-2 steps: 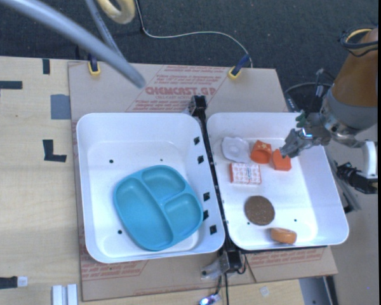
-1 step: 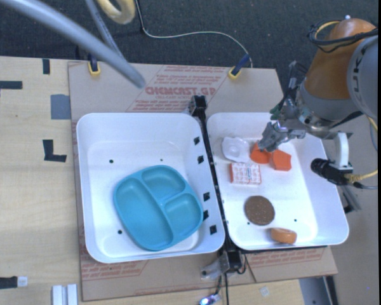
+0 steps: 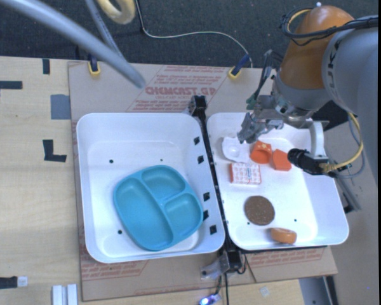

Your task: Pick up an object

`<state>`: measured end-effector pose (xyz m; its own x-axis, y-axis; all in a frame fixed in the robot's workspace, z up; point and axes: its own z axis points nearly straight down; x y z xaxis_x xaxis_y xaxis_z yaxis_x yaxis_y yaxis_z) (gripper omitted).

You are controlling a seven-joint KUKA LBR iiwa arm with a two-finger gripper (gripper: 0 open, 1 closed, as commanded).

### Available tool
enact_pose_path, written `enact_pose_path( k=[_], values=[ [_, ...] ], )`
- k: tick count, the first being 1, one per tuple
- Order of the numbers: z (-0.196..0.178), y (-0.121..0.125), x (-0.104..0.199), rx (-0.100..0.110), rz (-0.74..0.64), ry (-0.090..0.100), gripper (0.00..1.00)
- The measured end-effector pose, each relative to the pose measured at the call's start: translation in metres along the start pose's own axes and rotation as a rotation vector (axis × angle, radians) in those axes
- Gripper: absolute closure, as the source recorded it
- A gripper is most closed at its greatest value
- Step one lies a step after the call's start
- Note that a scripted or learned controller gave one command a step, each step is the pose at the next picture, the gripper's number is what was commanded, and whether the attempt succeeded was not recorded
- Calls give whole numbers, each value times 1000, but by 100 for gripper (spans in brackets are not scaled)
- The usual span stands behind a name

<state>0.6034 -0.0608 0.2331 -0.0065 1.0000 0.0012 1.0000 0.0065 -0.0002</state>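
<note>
Single overhead view, slanted. Two white bins side by side on a cardboard sheet on the wooden bench.

Left bin (image 3: 89, 170), centre-left of frame: holds one blue divided tray (image 3: 157, 206), three compartments, lying flat toward the bin's lower middle.

Right bin (image 3: 317, 215), centre-right of frame: holds the small items.
- white rounded piece (image 3: 232, 149), upper left of the bin, near the divider between the bins
- orange block (image 3: 260, 152), just right of the white piece
- second orange block (image 3: 281, 160), just beside the first, to its lower right (whether they touch is not clear)
- small box with red-and-white print (image 3: 245, 173), below the white piece
- brown disc (image 3: 260, 210), lower middle of the bin
- orange oval piece (image 3: 283, 235), near the bin's lower edge, below the disc

Arm enters from the upper right of frame, orange band visible above the wrist. Gripper (image 3: 249, 132) sits low over the upper left part of the right bin, just above the white piece and the first orange block. Fingers are dark and foreshortened; open or closed cannot be told, and nothing can be seen between them.

A black cylindrical part with yellow cable (image 3: 307, 161) hangs off the wrist to the right of the orange blocks.
</note>
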Motion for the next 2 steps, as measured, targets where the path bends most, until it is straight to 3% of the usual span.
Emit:
enact_pose_path(
  k=[2],
  values=[
    [1, 24, 101, 1, 1, -1, 100]
  ],
)
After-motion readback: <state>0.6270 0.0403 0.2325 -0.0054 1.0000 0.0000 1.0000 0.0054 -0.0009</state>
